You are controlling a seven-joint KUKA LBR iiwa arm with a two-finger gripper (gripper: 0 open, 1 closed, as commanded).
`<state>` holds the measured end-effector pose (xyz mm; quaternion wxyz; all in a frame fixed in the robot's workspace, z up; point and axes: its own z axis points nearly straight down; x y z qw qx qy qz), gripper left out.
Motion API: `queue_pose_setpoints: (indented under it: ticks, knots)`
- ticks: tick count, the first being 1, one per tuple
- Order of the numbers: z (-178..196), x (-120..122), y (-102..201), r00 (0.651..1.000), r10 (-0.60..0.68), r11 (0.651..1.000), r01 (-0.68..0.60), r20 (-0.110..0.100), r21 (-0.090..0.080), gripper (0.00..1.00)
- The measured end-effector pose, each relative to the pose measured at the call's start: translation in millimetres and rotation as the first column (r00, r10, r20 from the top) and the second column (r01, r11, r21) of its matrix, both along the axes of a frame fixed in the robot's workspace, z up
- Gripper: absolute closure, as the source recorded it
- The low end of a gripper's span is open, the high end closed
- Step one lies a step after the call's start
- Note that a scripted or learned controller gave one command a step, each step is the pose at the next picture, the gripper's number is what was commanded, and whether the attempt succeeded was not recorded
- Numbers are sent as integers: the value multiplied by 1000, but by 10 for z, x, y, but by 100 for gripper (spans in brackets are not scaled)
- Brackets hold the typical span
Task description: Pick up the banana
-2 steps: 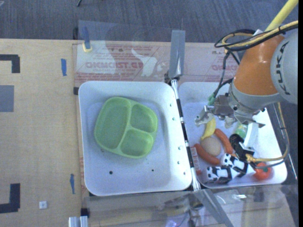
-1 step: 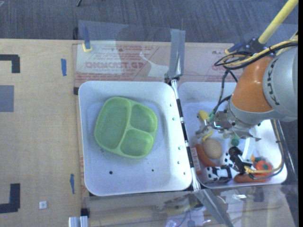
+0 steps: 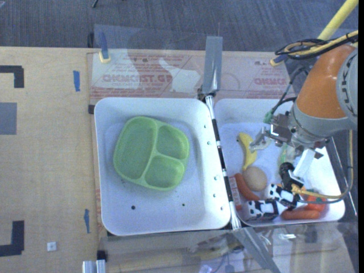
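Wooden bench (image 3: 45,152) under grey carpet background, blue tape marks and black corner marks on it, two white bins side by side. Banana (image 3: 247,151) lies in the right bin (image 3: 227,115), left half, near the divider, yellow, curved, one end pointing up toward the far wall. One banana only. Just below it, touching or nearly so, a tan egg-shaped object (image 3: 256,179); beside that an orange-red sausage-like piece (image 3: 243,187) running toward the front corner. Front of that bin: one black-and-white cow-patterned toy (image 3: 267,205), one more red-orange item (image 3: 304,212) along the front wall, partly covered by the toy and a cable. Something green (image 3: 282,168) under the arm, mostly hidden, can't identify.

Tool (image 3: 266,140) hovers just right of the banana, close above it, not visibly touching. Fingers small and blurred against bin floor; can't tell if released or clenched. Nothing seen between them. Arm (image 3: 327,95) with orange band enters from the right, cut off at frame edge, hiding the bin's right-rear part. Yellow and black cables over it.

Left bin (image 3: 114,209) holds one green divided plate (image 3: 152,152), three compartments, tilted slightly. A few dark specks on that bin's floor. Clear plastic sheet with red print behind both bins, text partly unreadable.
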<state>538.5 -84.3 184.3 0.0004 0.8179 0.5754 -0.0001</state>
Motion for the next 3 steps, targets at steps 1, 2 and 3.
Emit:
queue_pose_setpoints:
  ticks: [1, 2, 3]
  knots:
    - [-977, 198, -133, 992, 127, 992, -127, 5, 0, 0]
    - [-870, 206, -138, 992, 125, 992, -125, 7, 0, 100]
    - [4, 640, 405, 1000, 25, 1000, -25, -1, 0, 100]
